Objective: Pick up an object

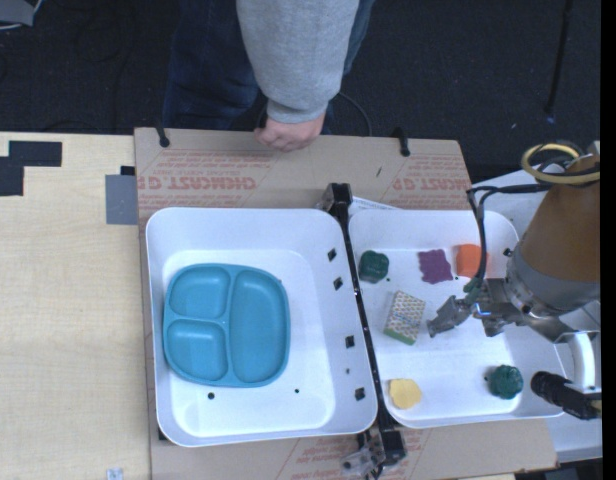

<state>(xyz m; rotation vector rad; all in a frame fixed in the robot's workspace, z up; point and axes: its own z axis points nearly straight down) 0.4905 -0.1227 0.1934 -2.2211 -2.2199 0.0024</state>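
Note:
The right bin holds several small objects: a dark green lump, a purple piece, an orange piece, a speckled sponge-like block, a yellow round piece and a teal lump. My gripper hangs low over the middle of this bin, just right of the speckled block, with its fingers slightly apart. Nothing sits between its fingers. The arm comes in from the right.
The left bin holds a blue divided plate. A person in a grey sweater stands behind the bench with a hand on the cardboard edge. A black divider runs between the bins.

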